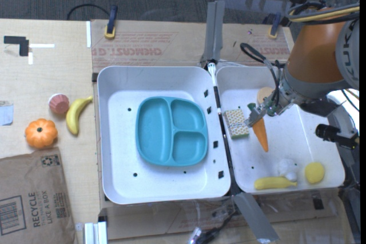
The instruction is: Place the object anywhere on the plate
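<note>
Gripper (257, 116) in right bin (320, 177), near its left wall, fingers closed narrow around top of carrot (261, 135); carrot hangs tip-down, apparently lifted or barely off floor. Sponge (237, 123) just beside it. Plate (171, 131) sits mid left bin (114, 140), nothing on it. Judgement: grasp made; carry over divider and release still left.

On the cardboard sheet (171, 43) behind the bins, red printing is being shown upside down; it is being read as "CHEMCAST", followed by letters like "GP", though that part is faint. On the brown cardboard piece (34, 197) at the lower left, "RECYCLE" is being displayed sideways beside a recycling sign, a smaller line reading roughly "LIKE A BOSS", and a barcode. On the arm (351, 54), grey letters, seemingly "KU", are being cut off.
</note>
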Tool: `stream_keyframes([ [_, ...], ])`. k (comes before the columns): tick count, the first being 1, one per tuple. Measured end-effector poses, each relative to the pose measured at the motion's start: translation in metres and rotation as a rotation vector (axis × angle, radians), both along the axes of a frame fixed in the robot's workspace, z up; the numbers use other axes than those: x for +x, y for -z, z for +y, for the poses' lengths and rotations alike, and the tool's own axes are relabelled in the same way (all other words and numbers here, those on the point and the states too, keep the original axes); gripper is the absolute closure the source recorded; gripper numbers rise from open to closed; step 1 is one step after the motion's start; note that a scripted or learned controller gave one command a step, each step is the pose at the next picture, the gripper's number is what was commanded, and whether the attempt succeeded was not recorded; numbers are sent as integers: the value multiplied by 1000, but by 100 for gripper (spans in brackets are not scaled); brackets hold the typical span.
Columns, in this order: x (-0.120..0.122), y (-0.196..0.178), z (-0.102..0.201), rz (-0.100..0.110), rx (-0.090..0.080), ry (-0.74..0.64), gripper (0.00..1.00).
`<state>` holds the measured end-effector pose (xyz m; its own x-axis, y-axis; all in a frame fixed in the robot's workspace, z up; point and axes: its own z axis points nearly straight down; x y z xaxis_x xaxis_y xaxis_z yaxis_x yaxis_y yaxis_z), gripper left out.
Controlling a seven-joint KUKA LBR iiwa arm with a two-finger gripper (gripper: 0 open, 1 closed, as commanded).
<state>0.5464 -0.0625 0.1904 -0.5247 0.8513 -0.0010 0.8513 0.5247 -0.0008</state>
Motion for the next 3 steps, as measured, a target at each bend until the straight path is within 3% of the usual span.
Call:
stream_keyframes([
  [2,24,0,118,1,0,-133,100],
  [3,24,0,118,1,-1,-133,0],
])
